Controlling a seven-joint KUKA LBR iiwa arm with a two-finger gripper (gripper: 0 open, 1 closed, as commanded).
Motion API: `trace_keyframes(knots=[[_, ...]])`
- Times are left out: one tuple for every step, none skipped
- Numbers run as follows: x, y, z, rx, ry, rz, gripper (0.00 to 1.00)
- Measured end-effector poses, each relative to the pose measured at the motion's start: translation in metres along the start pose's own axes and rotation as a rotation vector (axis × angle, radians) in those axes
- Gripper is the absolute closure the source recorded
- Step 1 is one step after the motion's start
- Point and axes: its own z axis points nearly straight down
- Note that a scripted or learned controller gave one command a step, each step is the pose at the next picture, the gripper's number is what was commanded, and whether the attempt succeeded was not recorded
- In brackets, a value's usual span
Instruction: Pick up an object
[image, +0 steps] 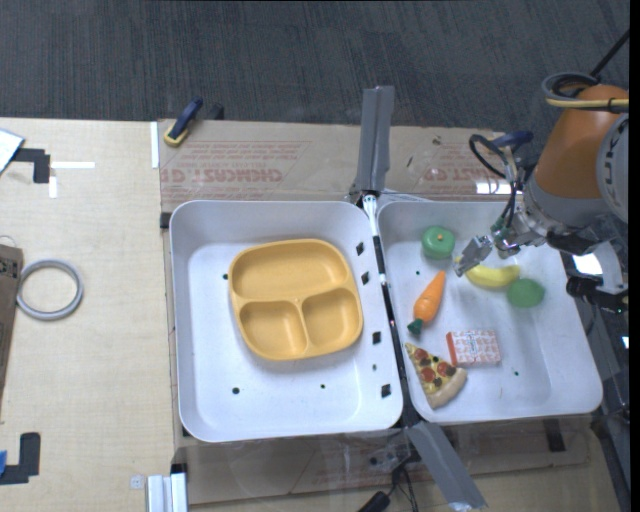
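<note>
The right bin (560, 385) holds several toy foods. A yellow banana (495, 276) lies near its far right, with a green ball (525, 292) touching its right end. My gripper (474, 254) hangs at the banana's left end, just above it, and nothing shows in its grasp. A green round piece (437, 241) sits to the gripper's left. An orange carrot (430, 296) lies below that. Nearer the front are a red and white packet (473, 347) and a pizza slice (437, 374).
The left bin (200, 390) carries a yellow three-compartment plate (295, 297). A grey divider post (375, 135) stands behind the wall between the bins. A tape roll (46, 289) lies on the bench at far left. The arm's orange band (580, 140) is over the right bin's far corner.
</note>
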Motion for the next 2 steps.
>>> trace_keyframes(knots=[[0.0110, -0.0015, 0.0267, 0.001, 0.001, -0.078, 0.00], [0.0095, -0.0016, 0.0170, -0.001, -0.001, -0.074, 1.00]])
